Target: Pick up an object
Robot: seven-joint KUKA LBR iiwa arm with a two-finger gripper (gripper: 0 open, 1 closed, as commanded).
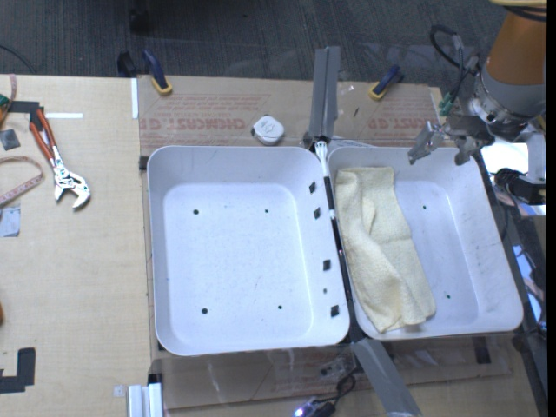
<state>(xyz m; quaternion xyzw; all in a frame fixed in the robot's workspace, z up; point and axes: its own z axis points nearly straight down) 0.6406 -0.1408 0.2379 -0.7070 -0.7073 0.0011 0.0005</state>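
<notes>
Cream towel [382, 248] lying crumpled in right bin [473, 259], well below-left of claw. Left bin [234, 250] farther left of claw. Claw [444, 146] over right bin's far rim, fingers spread, gripping nothing. Arm cut off at frame corner.

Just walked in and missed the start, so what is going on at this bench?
A grey robot arm with an orange band reaches in from the right, its hand hovering above the far edge of the right bin. Nothing is between its fingers. The one thing in that bin is a cream towel, lying crumpled along its left side and apart from the hand. The left bin sits beside it. No pickup has happened yet.
</notes>
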